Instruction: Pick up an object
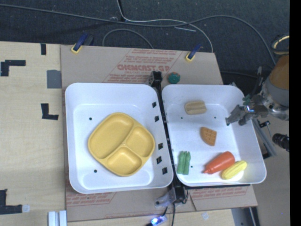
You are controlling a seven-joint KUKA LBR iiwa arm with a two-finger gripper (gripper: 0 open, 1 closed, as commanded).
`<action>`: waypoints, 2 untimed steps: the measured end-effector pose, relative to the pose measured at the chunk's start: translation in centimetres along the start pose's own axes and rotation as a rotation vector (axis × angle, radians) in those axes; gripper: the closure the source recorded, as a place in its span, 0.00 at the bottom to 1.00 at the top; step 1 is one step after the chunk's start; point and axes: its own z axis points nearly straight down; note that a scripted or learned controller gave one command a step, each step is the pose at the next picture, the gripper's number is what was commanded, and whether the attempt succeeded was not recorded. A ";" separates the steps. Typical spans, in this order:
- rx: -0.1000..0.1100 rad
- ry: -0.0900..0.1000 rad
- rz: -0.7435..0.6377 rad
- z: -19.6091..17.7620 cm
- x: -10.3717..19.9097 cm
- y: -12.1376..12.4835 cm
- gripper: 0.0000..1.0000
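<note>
Gripper [237, 115] hangs over the right bin's [221, 89] right rim, and we cannot tell its state; inside we see a bun [195, 108], cracker [208, 136], green beans [183, 162], carrot [219, 162] and corn [233, 170]; yellow plate [122, 143] fills the left bin [75, 126].

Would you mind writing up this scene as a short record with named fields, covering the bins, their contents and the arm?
left bin: holds a yellow divided plate
right bin: holds five toy foods
bread roll: far part of the right bin
cracker: middle of the right bin
green beans: near left corner of the right bin
carrot: near edge, touching the corn
corn: near right corner
claw: over the right bin's right rim, nothing seen between its fingers
teal ball: on the cardboard beyond the bins
</note>
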 end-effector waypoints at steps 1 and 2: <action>0.007 0.004 -0.003 0.6 5.0 -1.5 1.00; 0.006 0.004 -0.005 -0.7 10.4 -2.3 1.00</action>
